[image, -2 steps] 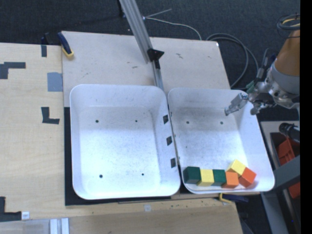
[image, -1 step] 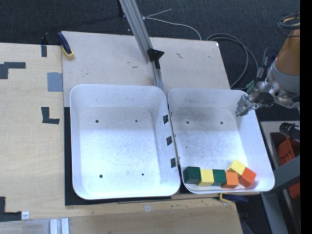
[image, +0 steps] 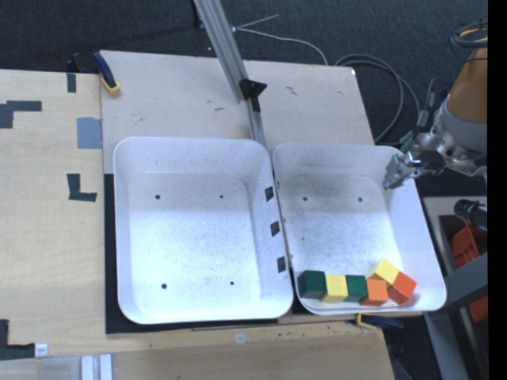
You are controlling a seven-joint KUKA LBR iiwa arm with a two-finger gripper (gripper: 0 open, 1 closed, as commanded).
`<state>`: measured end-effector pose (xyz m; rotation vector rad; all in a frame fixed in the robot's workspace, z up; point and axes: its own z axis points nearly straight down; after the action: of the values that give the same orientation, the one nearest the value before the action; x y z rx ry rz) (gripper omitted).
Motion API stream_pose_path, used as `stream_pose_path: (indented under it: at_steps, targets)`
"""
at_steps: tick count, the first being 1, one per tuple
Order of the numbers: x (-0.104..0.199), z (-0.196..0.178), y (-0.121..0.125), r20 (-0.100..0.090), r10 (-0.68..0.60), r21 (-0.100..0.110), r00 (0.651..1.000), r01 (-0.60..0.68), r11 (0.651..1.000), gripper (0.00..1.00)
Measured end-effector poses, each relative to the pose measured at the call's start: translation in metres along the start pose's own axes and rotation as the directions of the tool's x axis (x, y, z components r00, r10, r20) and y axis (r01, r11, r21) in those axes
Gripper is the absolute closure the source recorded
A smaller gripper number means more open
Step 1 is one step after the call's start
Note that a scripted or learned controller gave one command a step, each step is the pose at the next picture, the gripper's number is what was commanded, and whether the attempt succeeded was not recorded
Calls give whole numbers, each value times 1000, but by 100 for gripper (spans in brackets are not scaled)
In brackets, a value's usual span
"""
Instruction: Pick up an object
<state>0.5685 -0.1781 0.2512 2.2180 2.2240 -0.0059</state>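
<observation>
At the far left of the frame lies a pale wooden bench surface (image: 40, 212) with grey and dark tape marks. Near the upper left, a blue and yellow clamp (image: 106, 74) sits at the corner of a lighter board (image: 182, 93). A slanted metal rail (image: 226, 42) runs down from the top centre toward the gap between the bins.

The left bin (image: 127, 212) fills the middle left of the frame, its white floor speckled with dark marks. Just beside it, touching along the shared edge, sits the right bin (image: 356, 204).

Along the lower edge of the right bin a cluster of blocks rests in a row: a dark green block (image: 312, 283), a yellow block (image: 335, 286), a second green block (image: 356, 286), an orange block (image: 375, 291), another yellow block (image: 386, 271) slightly above, and a red-orange block (image: 402, 286) at the lower right corner.

At the right of the frame the gripper (image: 394, 174) hangs over the upper right rim of the right bin, well apart from the blocks. Whether it is open or closed cannot be told. The arm (image: 467, 109) reaches in from the right edge.
</observation>
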Motion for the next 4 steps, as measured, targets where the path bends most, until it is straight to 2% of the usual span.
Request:
stream_pose_path:
  at_steps: [1, 2, 3, 4]
  targets:
    - [0, -10, 0, 1, -1, -1, 1000, 1, 1000, 100]
    - [0, -9, 0, 1, -1, 1, 1000, 1, 1000, 0]
    - [1, -19, 1, 2, -3, 1, 1000, 3, 1000, 100]
    - [1, -19, 0, 3, -3, 2, 1000, 3, 1000, 0]
